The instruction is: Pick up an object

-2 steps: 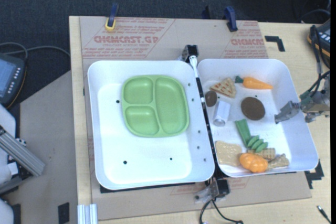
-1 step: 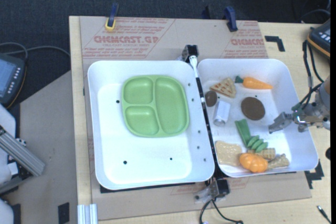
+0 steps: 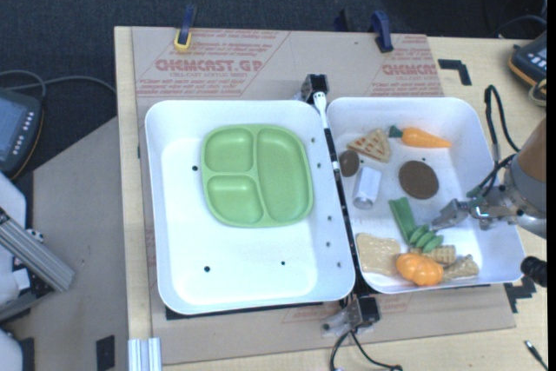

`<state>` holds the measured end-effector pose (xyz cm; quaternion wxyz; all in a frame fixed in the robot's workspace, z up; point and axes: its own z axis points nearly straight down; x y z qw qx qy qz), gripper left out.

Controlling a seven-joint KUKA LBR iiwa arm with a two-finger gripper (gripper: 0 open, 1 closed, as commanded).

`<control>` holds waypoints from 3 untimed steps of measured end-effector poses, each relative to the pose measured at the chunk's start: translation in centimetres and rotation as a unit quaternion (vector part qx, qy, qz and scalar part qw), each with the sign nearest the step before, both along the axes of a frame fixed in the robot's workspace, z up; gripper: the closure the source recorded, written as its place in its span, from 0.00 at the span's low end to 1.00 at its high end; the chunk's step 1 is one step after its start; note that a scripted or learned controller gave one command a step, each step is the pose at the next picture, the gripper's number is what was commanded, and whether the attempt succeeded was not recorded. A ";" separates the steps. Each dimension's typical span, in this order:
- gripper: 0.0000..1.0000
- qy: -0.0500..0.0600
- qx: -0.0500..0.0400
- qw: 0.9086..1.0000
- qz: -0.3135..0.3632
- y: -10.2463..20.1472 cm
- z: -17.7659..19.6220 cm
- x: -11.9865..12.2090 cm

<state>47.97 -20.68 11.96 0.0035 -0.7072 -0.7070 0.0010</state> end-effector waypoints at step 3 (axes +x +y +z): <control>1.00 -0.007 -0.004 1.000 0.001 0.3 3.8 0.0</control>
